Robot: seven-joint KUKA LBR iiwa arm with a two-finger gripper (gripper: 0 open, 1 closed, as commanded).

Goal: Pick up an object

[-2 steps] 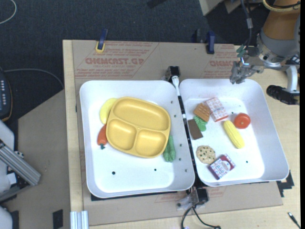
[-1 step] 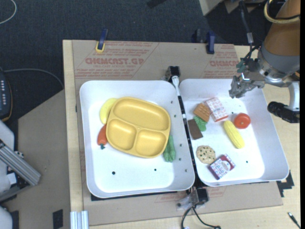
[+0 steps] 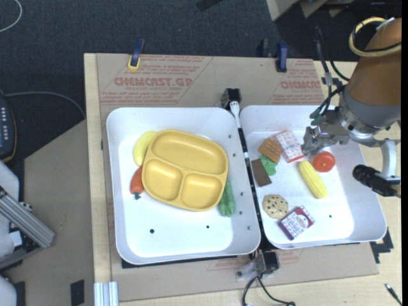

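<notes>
end effector (image 3: 317, 144) is down in the right bin (image 3: 357, 228), just beside the tomato (image 3: 324, 162) and corn (image 3: 313, 179); honestly can't tell its state; cookie (image 3: 275, 205) sits nearer the front

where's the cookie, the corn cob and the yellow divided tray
cookie (image 3: 275, 205): camera view, middle of its round top face
corn cob (image 3: 313, 179): camera view, midway along its yellow length
yellow divided tray (image 3: 186, 146): camera view, floor of its large upper compartment
</notes>
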